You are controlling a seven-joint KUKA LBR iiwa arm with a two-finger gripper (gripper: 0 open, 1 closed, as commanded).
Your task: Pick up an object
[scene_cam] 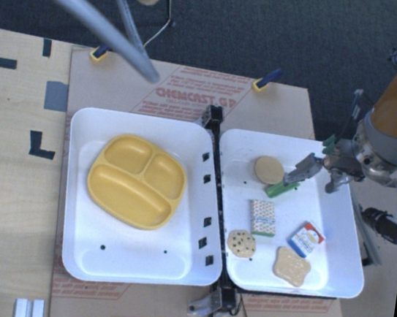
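- The claw (289, 181) hangs low over the far part of the right bin (335, 233); I cannot tell whether it is spread or pressed together.
- The round tan biscuit (268, 170) lies just to its left, apparently touching.
- Likely target; only a short leftward shift seems needed.

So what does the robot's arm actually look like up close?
The arm is a rounded grey body with an orange band above the wrist. Black cables loop over its top and trail off its side. At the end sits the gripper: dark metal, slim, with green tips.
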